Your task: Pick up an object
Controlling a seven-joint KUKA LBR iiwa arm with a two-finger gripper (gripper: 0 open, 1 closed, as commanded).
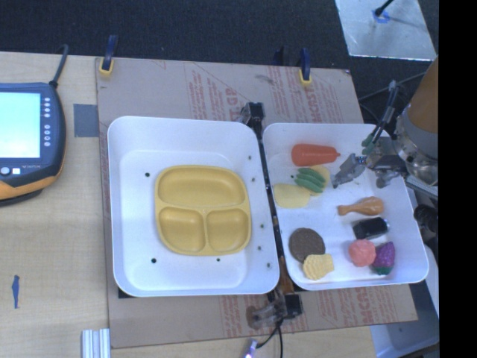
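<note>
Your gripper (356,168) hovers at the right bin's (417,267) far right; its fingers seem apart and empty (the view is murky here). The drumstick (361,207) lies just nearer, long axis running left-right.
</note>
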